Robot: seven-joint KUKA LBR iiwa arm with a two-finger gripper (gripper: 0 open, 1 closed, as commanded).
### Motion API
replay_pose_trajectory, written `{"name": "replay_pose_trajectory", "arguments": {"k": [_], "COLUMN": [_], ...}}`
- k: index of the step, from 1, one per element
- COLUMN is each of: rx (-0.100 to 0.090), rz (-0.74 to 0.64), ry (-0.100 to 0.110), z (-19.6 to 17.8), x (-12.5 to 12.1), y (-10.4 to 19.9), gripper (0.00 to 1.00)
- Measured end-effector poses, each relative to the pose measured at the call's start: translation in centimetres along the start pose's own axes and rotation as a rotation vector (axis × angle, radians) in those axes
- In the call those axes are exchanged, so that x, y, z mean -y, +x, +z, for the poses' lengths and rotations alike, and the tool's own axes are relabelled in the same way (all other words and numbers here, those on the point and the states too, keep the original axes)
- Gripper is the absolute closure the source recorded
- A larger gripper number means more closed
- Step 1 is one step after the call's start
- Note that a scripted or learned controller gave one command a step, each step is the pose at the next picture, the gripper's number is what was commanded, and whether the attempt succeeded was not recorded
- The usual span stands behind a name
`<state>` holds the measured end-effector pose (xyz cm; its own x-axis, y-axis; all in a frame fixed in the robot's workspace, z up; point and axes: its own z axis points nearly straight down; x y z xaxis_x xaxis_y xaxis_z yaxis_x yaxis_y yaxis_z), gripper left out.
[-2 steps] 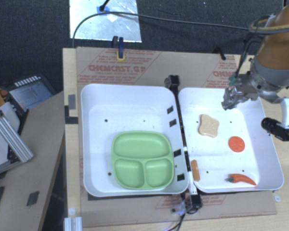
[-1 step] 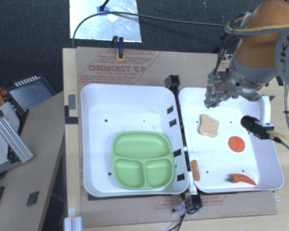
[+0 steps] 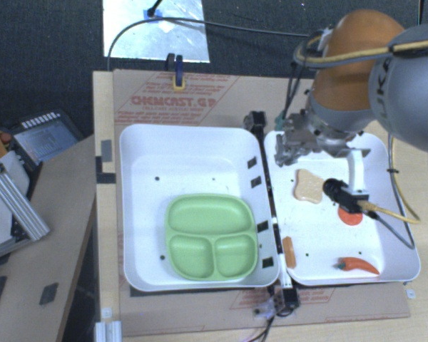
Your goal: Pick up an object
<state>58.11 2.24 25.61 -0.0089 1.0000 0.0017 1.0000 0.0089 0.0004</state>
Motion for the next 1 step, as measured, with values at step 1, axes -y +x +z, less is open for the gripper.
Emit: {"name": "replay_pose_trajectory", "arguments": {"k": [1], "rx": [0.0], "rz": [-0.001], "ry": [0.001], "z": [2.11], "x": [-0.63], "y": [5.61], "gripper": [1.0]}}
